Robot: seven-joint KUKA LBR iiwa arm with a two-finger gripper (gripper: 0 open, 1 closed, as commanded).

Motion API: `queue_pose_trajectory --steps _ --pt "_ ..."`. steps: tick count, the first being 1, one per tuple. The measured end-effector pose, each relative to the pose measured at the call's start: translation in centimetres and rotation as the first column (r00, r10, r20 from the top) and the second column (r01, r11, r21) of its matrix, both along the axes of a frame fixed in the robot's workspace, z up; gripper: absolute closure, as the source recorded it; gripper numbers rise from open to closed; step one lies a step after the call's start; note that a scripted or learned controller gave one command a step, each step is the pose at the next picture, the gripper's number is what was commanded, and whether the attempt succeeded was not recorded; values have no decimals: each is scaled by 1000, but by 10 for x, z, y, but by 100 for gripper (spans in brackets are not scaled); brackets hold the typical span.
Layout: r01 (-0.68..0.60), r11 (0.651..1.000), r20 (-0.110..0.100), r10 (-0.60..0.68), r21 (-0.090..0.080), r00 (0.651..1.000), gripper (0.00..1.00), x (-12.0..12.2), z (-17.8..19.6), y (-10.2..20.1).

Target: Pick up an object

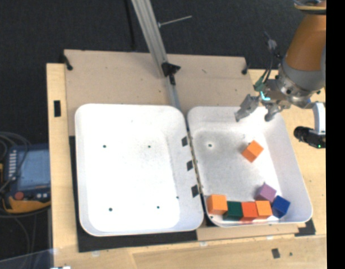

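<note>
Camera view looks down at a slant on the counter (60, 150), where two shallow white bins sit side by side. The left bin (130, 167) has only a few dark specks on its floor. The right bin (290, 150) carries all the blocks: a lone orange cube (252, 151) lies tilted near the middle of the floor, well apart from the rest. Along the near wall runs a tight row, an orange block (217, 203), a dark green block (234, 210), a red-orange block (249, 209) and another orange block (263, 208), with a purple block (267, 192) and a blue block (280, 205) crowded at its right end.

The arm reaches in from the right, and the tool (256, 110) hangs above the far edge of the right bin, its two fingers spread with nothing between them. It sits above and beyond the lone orange cube, not touching it.

By my judgement the pick has hardly begun: no block is lifted or gripped. What remains is to line up over a block, descend, close and raise it. The lone cube looks the easiest choice, having free space on every side.
</note>
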State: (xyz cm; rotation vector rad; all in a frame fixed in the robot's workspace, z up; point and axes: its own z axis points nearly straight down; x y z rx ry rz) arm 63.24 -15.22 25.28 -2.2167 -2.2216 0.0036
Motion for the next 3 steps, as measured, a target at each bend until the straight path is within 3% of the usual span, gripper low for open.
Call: queue_pose_trajectory --steps 1,3 --pt "-2 1000 5 2 -2 1000 0 1 3 0" --pt "5 1000 0 -5 -3 1000 0 7 -107 -18"
